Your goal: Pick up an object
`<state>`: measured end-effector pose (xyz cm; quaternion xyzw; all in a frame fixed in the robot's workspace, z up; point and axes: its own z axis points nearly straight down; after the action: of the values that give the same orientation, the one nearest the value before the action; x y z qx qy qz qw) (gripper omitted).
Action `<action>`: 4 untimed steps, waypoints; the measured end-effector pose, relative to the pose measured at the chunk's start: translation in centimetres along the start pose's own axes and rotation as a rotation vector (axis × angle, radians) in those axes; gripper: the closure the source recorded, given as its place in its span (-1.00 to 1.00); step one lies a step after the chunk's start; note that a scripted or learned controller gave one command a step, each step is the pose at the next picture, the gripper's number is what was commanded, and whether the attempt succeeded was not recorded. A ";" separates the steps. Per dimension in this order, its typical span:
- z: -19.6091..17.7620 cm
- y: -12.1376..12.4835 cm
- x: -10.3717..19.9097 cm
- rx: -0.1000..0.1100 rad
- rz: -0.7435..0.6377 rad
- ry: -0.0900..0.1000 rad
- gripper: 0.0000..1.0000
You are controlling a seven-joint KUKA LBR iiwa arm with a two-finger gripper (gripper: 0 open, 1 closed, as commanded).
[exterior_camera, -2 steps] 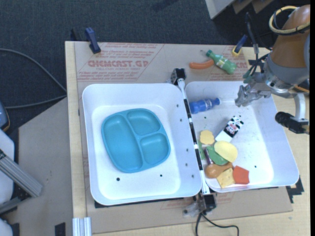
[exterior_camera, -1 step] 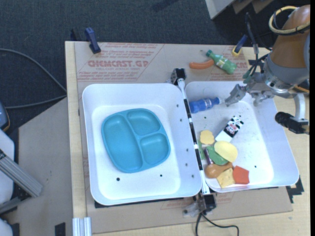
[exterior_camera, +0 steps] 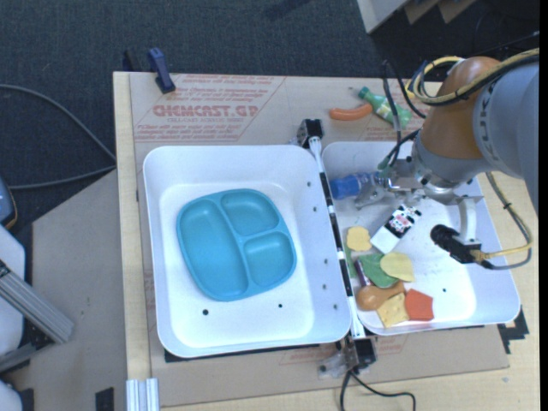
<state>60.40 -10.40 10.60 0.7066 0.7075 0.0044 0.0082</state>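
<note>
My gripper [exterior_camera: 383, 189] hangs low over the far left part of the right bin [exterior_camera: 488, 302], below the grey arm and its orange band. Just left of it lies a blue object [exterior_camera: 347, 185], close to or touching the gripper. A black-and-white patterned block [exterior_camera: 399, 223] lies a little in front of the gripper. Nearer the bin's front left sit a yellow piece [exterior_camera: 358, 239], a white piece [exterior_camera: 385, 241], a green piece [exterior_camera: 374, 273], a pale yellow chip [exterior_camera: 397, 267], an orange ball-like item [exterior_camera: 369, 296] and a red-orange piece [exterior_camera: 419, 305].
The left bin [exterior_camera: 171, 178] holds a blue divided plate [exterior_camera: 236, 243]. Behind the right bin, on the cardboard, lie an orange toy [exterior_camera: 349, 113] and a green one [exterior_camera: 383, 107]. A blue clamp [exterior_camera: 160, 68] sits at the far left corner. Cables hang off the arm.
</note>
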 end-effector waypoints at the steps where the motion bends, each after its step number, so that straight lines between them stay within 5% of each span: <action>1: 0.5 -1.7 0.2 -0.015 0.000 -0.005 -1.00; 2: 2.4 4.1 -0.2 0.038 0.001 0.000 -1.00; 3: 2.0 -10.9 -1.5 0.018 0.003 0.005 -1.00; 4: -8.0 -4.9 2.4 0.016 0.000 0.006 -1.00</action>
<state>55.39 -7.99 18.52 0.7067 0.7075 0.0006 0.0005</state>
